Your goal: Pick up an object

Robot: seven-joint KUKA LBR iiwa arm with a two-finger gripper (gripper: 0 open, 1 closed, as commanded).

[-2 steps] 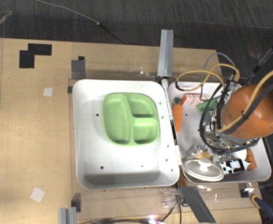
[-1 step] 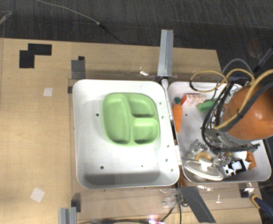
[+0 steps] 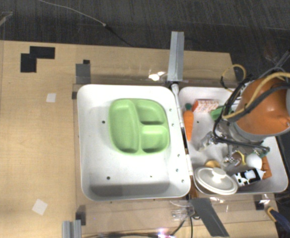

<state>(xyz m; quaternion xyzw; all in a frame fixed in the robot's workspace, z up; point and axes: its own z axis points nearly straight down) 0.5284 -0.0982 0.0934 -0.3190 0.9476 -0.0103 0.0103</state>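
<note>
1. Gripper [image 3: 228, 151] hangs low inside the right bin [image 3: 280, 178], under the orange band [image 3: 264, 110]; whether it is wide, narrow or holding anything cannot be told.
2. Carrot [image 3: 188, 125] lies at the gripper's 10 o'clock, along the bin's left wall; red-and-white packet [image 3: 206, 105] sits at 11 o'clock.
3. White round lid [image 3: 215, 180] rests at 6 o'clock; white egg [image 3: 253, 160] at 3 o'clock.
4. Green divided tray [image 3: 138, 126] lies in the left bin [image 3: 93, 148], at 9 o'clock, well apart.
</note>
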